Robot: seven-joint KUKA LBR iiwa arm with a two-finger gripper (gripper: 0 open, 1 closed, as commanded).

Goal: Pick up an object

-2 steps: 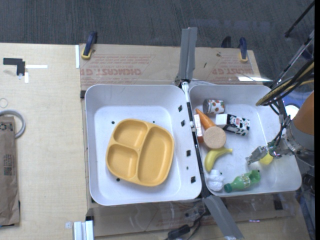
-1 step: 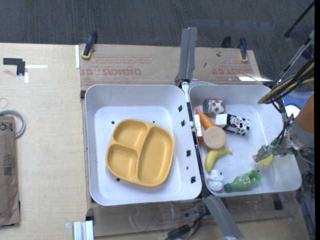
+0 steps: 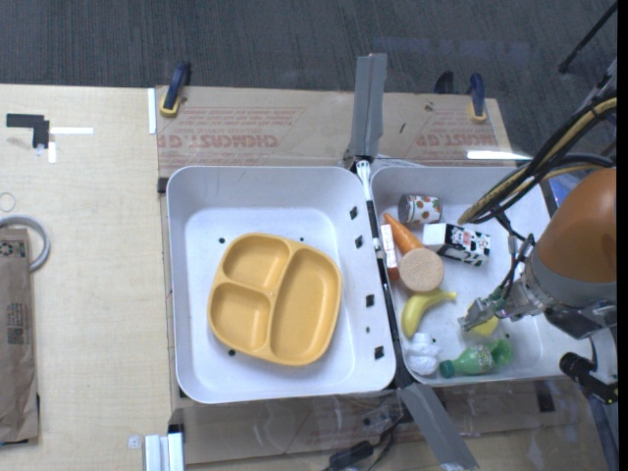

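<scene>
The right bin (image 3: 530, 180) holds several small objects. A yellow banana (image 3: 424, 308) lies near its middle, with a tan round disc (image 3: 421, 270) and an orange carrot (image 3: 399, 235) above it. A black-and-white cow-patterned carton (image 3: 461, 242) and a spotted can (image 3: 422, 207) sit toward the back. A green bottle (image 3: 476, 359) and a small white figure (image 3: 422, 351) lie along the front wall. My gripper (image 3: 485, 314) hangs low over the right part of this bin, just above a small yellow object (image 3: 482, 327) and a little behind the green bottle.
The left bin (image 3: 186, 263) holds a yellow divided plate (image 3: 276, 298). A grey bar (image 3: 369, 106) rises between the bins at the back. Black and yellow cables (image 3: 530, 175) run over the right bin's back corner. A brown bag (image 3: 17, 332) lies on the bench at far left.
</scene>
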